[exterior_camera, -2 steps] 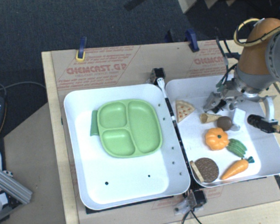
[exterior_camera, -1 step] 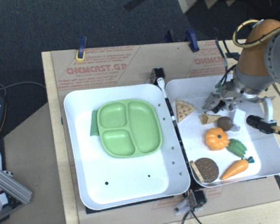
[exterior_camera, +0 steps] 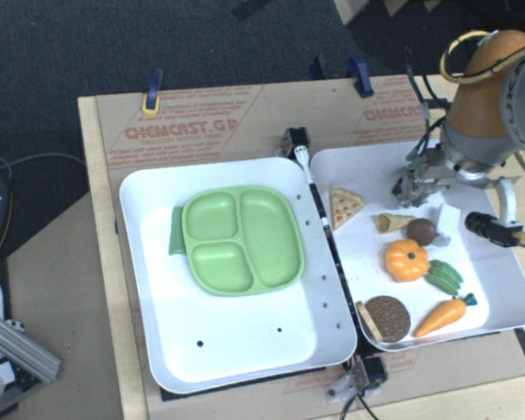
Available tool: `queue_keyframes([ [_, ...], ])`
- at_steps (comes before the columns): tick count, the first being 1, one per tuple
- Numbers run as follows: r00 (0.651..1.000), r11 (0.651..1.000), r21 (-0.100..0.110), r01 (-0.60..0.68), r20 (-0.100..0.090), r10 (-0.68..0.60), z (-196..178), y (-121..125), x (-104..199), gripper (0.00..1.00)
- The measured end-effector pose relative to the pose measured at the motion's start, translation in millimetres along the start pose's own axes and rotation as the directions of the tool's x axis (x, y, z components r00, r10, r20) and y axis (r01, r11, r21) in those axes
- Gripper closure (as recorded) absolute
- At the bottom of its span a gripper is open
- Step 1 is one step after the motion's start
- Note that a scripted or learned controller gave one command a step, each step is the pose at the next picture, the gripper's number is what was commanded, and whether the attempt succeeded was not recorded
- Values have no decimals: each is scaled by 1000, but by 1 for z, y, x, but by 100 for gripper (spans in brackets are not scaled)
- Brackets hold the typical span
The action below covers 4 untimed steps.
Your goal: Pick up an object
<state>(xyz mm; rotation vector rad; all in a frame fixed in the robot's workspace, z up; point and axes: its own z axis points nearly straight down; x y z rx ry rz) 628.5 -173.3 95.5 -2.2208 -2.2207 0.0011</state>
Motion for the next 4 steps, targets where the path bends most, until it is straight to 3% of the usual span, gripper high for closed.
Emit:
queue_keyframes([
  [2,1000,1000,-9,2,3,-2,-120,4,10,100],
  [3,1000,1000,-6,1,2,-1,-131,4,10,100],
  [4,1000,1000,1,3,-2,-3,-133,-28,45,100],
])
